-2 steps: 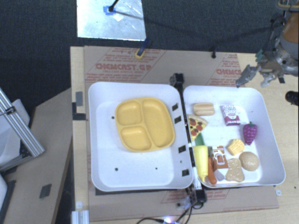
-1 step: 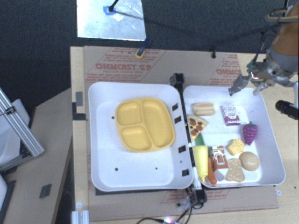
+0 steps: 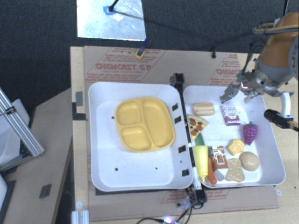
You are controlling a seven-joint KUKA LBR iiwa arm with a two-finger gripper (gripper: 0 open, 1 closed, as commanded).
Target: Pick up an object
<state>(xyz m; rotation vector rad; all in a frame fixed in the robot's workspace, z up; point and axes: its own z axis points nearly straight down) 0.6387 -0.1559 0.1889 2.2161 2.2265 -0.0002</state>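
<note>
Toy food (image 3: 219, 143) crowds the right bin (image 3: 276, 171), mostly from three to six o'clock, pieces touching. The gripper (image 3: 240, 91) hangs at twelve o'clock, fingers apart, holding nothing. Smooth rounded plastic like the grapes (image 3: 250, 132) or bread roll (image 3: 203, 108) could squirt out; neighbours may snag.

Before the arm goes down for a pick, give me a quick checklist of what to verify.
1. Tool above the right bin: ok.
2. Nothing held between its fingers: ok.
3. Bread roll lying apart from its neighbours: ok.
4. Small carton free on all sides: ok.
5. Items in the near corner, such as the banana, spaced for a clean grasp: not ok, crowded.
6. Tool centred over one item: cannot tell.
</note>
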